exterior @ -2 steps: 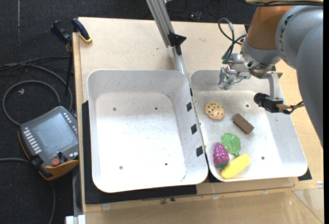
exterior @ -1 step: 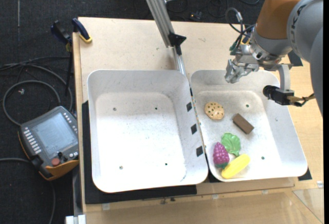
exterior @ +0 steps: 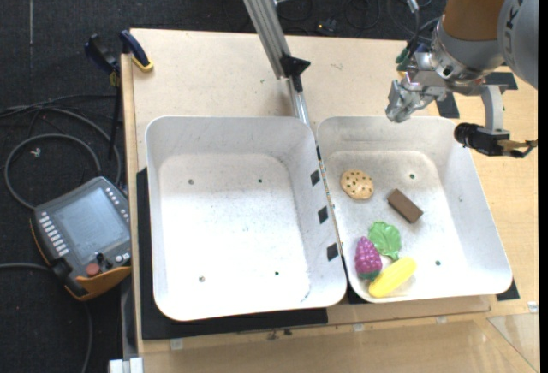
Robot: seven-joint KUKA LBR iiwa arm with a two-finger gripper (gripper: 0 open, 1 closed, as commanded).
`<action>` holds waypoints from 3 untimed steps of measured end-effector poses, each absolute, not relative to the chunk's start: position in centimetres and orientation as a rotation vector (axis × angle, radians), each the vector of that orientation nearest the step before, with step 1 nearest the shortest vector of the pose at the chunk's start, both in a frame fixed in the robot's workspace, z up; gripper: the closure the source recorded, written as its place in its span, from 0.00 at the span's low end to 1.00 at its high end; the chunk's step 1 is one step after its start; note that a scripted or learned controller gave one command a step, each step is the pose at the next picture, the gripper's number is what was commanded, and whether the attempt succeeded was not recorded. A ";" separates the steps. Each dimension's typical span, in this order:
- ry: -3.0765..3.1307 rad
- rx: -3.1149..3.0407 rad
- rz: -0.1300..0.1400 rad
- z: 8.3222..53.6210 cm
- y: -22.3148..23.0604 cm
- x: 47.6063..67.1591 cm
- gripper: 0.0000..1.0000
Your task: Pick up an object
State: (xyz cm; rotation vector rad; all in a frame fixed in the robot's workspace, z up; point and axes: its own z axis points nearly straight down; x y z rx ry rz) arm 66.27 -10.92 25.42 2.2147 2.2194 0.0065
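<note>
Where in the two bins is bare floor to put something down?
The whole left bin floor is bare. In the right bin, the far strip behind the cookie is bare. Crowded near the front: grapes, leaf, banana.

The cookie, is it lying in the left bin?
No, the cookie lies in the right bin, near the brown block.

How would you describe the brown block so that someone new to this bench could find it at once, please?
Look in the right bin, the one holding the toy food. The brown block lies near its middle, right of the round cookie and above the green leaf. It is the only dark, straight-edged piece there.
</note>
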 end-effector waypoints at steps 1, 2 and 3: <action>2.231 2.215 0.001 25.8 -6.2 64.5 1.00; 2.231 2.216 -0.002 24.4 -1.6 61.0 1.00; 2.233 2.216 -0.003 23.6 4.0 57.9 1.00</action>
